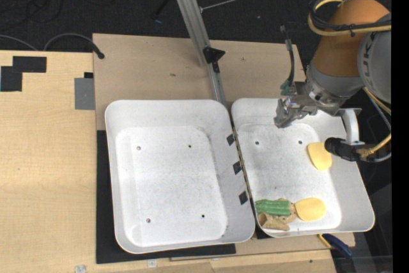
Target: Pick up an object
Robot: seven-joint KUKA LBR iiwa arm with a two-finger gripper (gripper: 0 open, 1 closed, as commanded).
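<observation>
My gripper (284, 118) hangs over the far part of the right bin (275, 150), with nothing seen between its tips. A yellow rounded piece (319, 156) lies near that bin's right wall, below and to the right of the gripper. At the bin's near edge sit a green toy (273, 206), a tan piece (276, 221) under it, and another yellow piece (310, 208) beside them.
The left bin (169, 176) sits beside the right one, with black clips (235, 166) along the shared rim. A slanted metal rail (192, 16) rises behind the bins. A black cable plug (337, 148) hangs by the right wall.
</observation>
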